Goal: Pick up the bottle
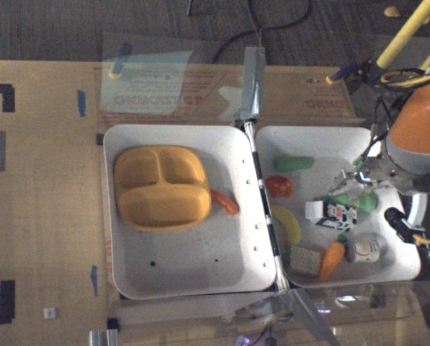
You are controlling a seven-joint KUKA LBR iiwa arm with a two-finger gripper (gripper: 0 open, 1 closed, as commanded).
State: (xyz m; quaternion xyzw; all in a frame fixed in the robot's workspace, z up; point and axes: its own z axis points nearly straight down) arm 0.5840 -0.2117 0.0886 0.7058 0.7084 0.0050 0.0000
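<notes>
Two white bins sit on brown bench; my gripper, its opening unreadable, hovers over the right bin's clutter, bottle not yet lifted.

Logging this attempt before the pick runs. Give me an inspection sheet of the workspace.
Surface: wooden bench bearing left bin and right bin.
Job's things: no object I can surely call the bottle; the small can-like container in the right bin is closest.
Clutter: yellow divided plate and red sausage-shaped toy in left bin; green piece, tomato, banana, carrot, cow-print carton in right bin.
Grippers: gripper over right bin; jaws' state unclear.
Cables: black cable on floor.
Surroundings: grey carpet.
</notes>
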